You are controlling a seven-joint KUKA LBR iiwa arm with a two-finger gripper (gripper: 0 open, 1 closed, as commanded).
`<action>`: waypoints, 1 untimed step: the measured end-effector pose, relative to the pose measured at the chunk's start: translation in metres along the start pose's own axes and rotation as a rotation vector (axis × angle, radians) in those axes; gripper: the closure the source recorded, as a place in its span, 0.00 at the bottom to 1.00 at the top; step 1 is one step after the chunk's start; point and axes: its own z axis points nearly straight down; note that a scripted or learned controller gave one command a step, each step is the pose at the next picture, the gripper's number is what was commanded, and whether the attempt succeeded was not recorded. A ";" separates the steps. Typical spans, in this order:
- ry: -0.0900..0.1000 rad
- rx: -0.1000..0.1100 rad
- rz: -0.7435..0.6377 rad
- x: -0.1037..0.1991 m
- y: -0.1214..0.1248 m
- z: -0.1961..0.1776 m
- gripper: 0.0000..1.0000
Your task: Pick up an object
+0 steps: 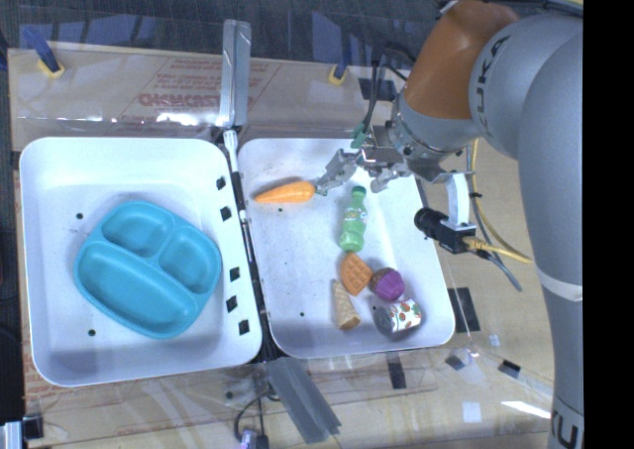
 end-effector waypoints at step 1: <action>-0.002 -0.004 0.002 -0.040 0.006 0.117 0.00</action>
